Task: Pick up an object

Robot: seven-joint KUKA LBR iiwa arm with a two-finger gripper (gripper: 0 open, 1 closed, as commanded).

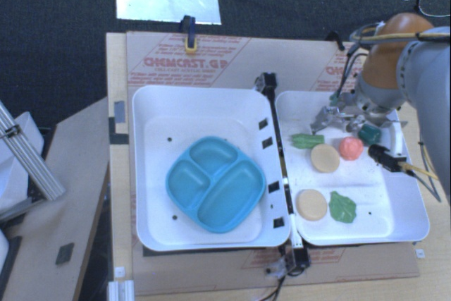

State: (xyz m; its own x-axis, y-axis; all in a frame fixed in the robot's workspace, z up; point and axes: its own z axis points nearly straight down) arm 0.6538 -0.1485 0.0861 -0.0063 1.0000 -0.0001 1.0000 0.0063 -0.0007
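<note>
jaws [350,125] above right bin [409,222], near pink ball [351,148], opening unclear

A single fixed camera looks down at a slant from above the bench, far enough back to take in both white bins whole, with the left bin [151,151] near the middle of the picture. Beyond that bin the view reaches the cardboard sheet [211,56] beneath it and dark carpet [56,3] farther off. The arm [416,56] enters from the side right of that bin, above the right bin [405,211].
</note>
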